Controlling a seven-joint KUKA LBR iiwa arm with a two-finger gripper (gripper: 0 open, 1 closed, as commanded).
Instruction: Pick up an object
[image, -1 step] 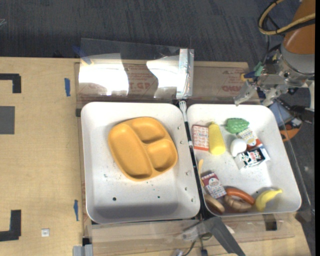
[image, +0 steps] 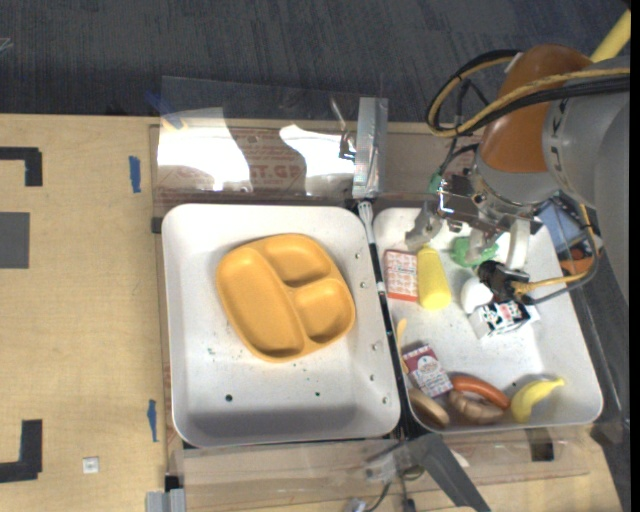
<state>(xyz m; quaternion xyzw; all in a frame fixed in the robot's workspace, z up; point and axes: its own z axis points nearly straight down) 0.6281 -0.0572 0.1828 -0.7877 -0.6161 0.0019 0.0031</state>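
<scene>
My gripper (image: 468, 243) hangs low over the back of the right bin (image: 570, 345), open, with its fingers spread wide. One fingertip (image: 419, 237) is beside the top of a yellow cylinder (image: 433, 279); the other is near a black-and-white box (image: 503, 315). A small green object (image: 461, 249) lies under the gap between the fingers, and nothing is gripped. A white rounded object (image: 474, 296) sits just in front of the green one. The arm hides the bin's back right corner.
The right bin also holds a red-and-white card (image: 400, 275), a small printed packet (image: 427, 369), a hot dog (image: 478, 389), a brown bun (image: 432, 408) and a yellow banana (image: 535, 394). An orange divided plate (image: 286, 294) lies in the left bin (image: 200, 390).
</scene>
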